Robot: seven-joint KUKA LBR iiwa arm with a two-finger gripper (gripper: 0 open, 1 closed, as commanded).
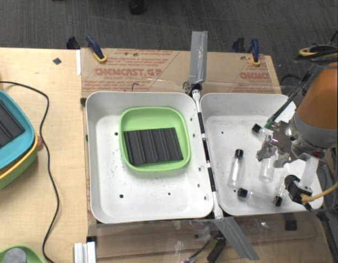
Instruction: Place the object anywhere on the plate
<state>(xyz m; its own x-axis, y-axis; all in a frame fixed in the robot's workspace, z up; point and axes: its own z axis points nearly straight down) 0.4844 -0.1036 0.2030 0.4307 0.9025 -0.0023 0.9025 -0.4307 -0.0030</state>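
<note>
- A grey robot arm (316, 106) with an orange band reaches in from the right edge of the frame, over the right-hand shallow white bin (234, 106).
- Its hand (270, 160) hangs low in the right half of that bin, metal parts crowded together; whether it is open or closed around anything cannot be told from this angle.
- A clear plastic tube with black caps (235, 169) lies on the bin floor just left of the hand, standing lengthwise up and down the frame, apart from the hand.
- More clear, black-capped pieces (278, 197) lie near the bin's lower right, close under the hand; their outlines blur against the white floor.
- The left-hand shallow white bin (103, 163) fills the centre of the frame and holds a square green plastic plate (152, 116) with rounded corners.
- A dark ribbed rectangular slab (154, 146) rests flat on the plate, covering most of its middle.
- Brown printed cardboard (136, 70) lies behind both bins, held by blue and yellow clamps (96, 48) at the upper part of the frame.
- On the pale wooden surface (37, 70) at the left, a black cable (48, 147) loops past a teal container (12, 138) at the left edge.
</note>
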